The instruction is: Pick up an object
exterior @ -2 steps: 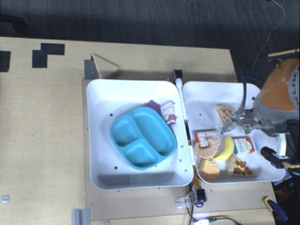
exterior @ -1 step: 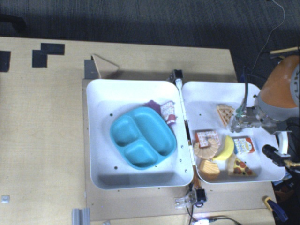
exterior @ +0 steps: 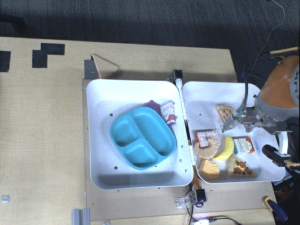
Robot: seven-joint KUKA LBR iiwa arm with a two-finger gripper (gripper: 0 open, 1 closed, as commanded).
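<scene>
Fingers of the gripper hang low inside the right bin, just above the banana and beside a waffle piece, but whether they are wide or narrow I cannot tell, and nothing is seen between them. Reaching in from the right of the banana, the grey arm bends its orange band down toward the counter. Left of the banana lies a cookie packet, and far left of it a blue tray.
</scene>
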